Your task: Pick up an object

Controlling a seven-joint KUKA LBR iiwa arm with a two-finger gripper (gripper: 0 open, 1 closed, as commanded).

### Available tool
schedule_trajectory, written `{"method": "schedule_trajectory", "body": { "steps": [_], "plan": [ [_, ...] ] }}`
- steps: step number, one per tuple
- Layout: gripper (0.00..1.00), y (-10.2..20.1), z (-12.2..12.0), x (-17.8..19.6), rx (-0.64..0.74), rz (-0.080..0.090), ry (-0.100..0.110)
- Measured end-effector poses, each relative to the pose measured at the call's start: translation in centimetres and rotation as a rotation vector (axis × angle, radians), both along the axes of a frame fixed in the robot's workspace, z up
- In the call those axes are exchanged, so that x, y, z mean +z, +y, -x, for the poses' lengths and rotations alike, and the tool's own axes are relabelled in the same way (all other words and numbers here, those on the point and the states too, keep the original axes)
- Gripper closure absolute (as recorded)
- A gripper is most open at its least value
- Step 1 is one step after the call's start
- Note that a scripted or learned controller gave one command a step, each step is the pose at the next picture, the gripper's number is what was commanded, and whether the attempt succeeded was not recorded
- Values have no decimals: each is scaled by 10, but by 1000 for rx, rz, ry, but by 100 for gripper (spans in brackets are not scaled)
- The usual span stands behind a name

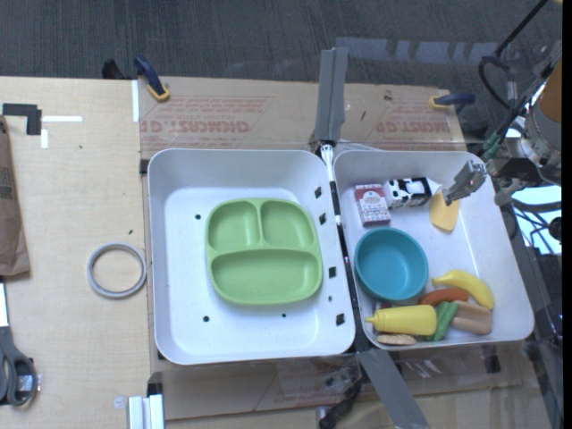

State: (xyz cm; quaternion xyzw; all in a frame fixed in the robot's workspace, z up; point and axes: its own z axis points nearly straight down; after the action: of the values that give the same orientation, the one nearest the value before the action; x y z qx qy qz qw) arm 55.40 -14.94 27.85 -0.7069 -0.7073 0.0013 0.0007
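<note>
pincer (464, 184): over right bin (511, 266), grip state cannot tell | yellow wedge-shaped piece (443, 213): smooth, just beneath it | blue bowl (391, 264): round, glossy

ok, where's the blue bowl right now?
The blue bowl is in the right bin, near its left wall, below the red box and above the yellow bottle.

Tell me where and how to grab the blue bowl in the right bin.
Grip the blue bowl by its rim, coming straight down with one finger inside and one outside. It sits upright and open, too wide to span whole. The left rim, towards the bin wall, looks freest; the yellow bottle and banana crowd its lower right.
</note>
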Motion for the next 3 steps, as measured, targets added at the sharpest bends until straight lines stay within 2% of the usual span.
{"method": "schedule_trajectory", "body": {
  "steps": [1, 2, 3],
  "plan": [
    [0, -35, 13, -132, -130, -1, 1],
    [0, -37, 23, -188, -164, -1, 0],
    [0, -36, 48, -183, -4, -1, -1]
  ]
}}
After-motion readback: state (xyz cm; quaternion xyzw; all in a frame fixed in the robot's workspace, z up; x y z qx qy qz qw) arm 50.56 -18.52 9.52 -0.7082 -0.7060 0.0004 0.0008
